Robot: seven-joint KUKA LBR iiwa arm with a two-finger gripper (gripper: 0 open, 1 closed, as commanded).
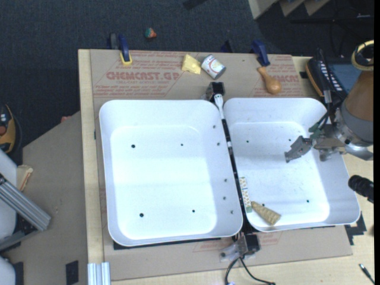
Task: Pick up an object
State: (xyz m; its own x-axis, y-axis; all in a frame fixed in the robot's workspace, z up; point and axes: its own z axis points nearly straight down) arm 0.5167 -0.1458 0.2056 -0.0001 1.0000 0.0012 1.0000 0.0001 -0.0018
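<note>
A tan ridged cone-shaped object (265, 212) is lying at the lower left of the right shallow white bin (279, 113), while higher up the grey two-finger gripper (295, 149) is hovering over it, holding nothing, its finger state unclear.

Arm (356, 108) reached in from the right edge, w/ orange band up near the top right corner. Wrist sat over the right bin's (332, 209) right rim. Gripper (297, 149) pointed left, low over the bin's right half; nothing seen betw. its tips.
</note>
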